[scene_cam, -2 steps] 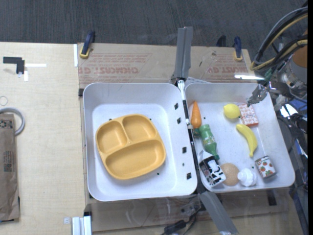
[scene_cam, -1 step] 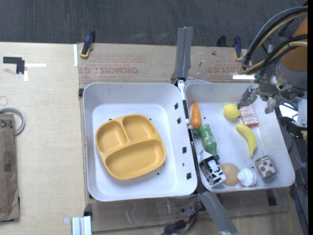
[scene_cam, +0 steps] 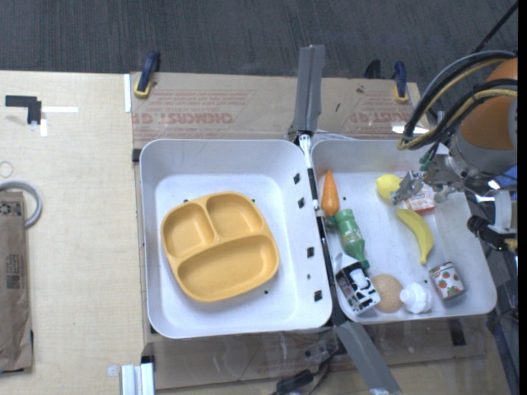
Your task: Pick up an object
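The arm (scene_cam: 494,113) is cut off by the right edge; the brown bag (scene_cam: 12,278) (far left) runs off-frame.

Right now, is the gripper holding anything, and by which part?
Cannot be told. The gripper sits low in the right bin between the lemon and banana, with nothing clearly between its fingers.

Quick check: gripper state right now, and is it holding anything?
Gripper: over the right bin, by the lemon and banana; state and hold cannot be told.

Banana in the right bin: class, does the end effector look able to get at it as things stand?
Probably yes. The banana lies uncovered on the bin floor just below the end effector, apart from the lemon and can.
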Robot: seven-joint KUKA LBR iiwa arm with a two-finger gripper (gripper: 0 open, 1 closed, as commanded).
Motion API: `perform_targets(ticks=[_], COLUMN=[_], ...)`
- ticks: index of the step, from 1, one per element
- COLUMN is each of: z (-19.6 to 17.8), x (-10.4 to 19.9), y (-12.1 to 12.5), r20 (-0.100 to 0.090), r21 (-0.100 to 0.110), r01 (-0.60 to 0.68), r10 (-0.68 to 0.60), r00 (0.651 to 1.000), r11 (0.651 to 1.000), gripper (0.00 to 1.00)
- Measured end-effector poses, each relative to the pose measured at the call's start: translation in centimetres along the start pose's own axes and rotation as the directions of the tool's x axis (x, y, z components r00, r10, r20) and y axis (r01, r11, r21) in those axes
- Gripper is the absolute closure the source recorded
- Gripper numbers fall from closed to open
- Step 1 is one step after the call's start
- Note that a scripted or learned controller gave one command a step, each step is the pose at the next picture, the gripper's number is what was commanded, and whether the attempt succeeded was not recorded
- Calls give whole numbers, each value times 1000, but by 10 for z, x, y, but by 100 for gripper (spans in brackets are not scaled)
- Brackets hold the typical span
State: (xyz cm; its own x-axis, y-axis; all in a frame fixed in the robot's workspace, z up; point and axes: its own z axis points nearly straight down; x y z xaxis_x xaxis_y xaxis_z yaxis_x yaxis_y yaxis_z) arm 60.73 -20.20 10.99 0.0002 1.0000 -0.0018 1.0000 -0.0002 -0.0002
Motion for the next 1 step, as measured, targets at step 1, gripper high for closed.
perform_targets(ticks=[1], z=[18], x=[-11], y=[-52], r20=[-11], r21=[1], r01=[39], r10=[-39], r00=[999], r11=[999], gripper=[0])
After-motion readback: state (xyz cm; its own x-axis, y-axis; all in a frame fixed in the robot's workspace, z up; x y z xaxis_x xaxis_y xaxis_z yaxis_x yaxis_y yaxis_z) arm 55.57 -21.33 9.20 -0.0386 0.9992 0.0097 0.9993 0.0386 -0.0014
